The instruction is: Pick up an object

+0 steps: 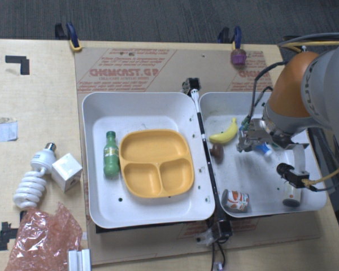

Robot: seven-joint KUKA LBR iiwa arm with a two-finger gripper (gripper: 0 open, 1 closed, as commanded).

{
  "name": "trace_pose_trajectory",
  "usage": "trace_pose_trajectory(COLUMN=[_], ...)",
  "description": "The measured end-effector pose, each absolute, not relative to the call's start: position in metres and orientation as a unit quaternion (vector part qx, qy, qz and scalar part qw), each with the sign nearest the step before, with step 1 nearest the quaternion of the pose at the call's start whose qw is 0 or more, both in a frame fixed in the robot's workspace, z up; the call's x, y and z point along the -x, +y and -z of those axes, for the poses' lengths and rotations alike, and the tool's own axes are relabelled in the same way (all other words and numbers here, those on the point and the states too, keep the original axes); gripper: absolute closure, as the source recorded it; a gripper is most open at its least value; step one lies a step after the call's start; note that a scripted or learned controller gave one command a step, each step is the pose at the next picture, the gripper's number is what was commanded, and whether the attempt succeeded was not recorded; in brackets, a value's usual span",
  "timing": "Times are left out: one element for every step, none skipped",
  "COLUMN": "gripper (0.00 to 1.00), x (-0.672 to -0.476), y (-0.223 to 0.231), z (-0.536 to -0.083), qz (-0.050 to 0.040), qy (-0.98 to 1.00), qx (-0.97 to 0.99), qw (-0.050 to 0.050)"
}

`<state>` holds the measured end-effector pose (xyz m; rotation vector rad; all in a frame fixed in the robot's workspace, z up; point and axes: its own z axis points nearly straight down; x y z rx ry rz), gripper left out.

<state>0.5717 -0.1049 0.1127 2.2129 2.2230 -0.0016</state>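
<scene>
In the right bin (271, 208) lie a yellow banana (225, 132), a small brown object (216, 151) just below it, and an orange-and-white can (236, 200) on its side at the front edge. My gripper (246, 141) hangs low over the bin's middle, just right of the banana's tip and apart from it. A small blue thing (264, 149) shows right beside the gripper; I cannot tell whether it is held. The left bin (96, 151) holds a green bottle (110, 154) and a yellow divided plate (157, 162).
The grey arm with its orange band (291, 92) covers the right bin's back right. Outside the bins, at the left, lie a spiral light bulb (34, 179), a white cube (66, 171) and a pink plastic bag (42, 241). A purple object (238, 56) sits behind the bins.
</scene>
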Motion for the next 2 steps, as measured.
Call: trace_pose_trajectory(gripper=[0.00,0.00], x=[-0.572,-0.526], y=[-0.105,-0.093], z=[-0.113,-0.092], qz=[0.0006,0.0002], qy=[0.709,0.707], qx=[-0.705,-0.707], qw=[0.002,0.000])
